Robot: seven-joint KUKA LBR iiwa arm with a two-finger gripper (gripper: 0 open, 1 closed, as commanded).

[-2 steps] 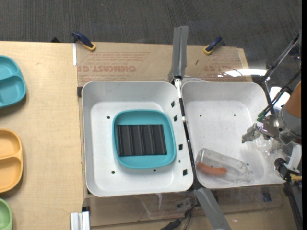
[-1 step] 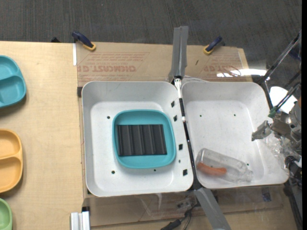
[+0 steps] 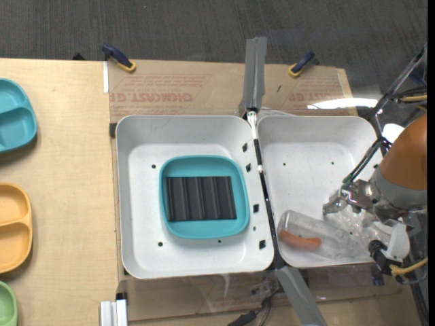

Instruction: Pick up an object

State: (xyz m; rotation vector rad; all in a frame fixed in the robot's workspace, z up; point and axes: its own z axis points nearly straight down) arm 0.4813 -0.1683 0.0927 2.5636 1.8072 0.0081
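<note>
In the right bin (image 3: 306, 148) (near its front), an orange sausage (image 3: 300, 240) lies left-right.

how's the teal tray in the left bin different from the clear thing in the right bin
The teal tray is opaque, with dark ridged slots in its middle; the clear container is see-through, with an orange-red item showing inside it. The tray sits square near the centre of the left bin; the container lies at a slant near the right bin's front edge, close to the gripper. Both rest on a bin floor.
</note>
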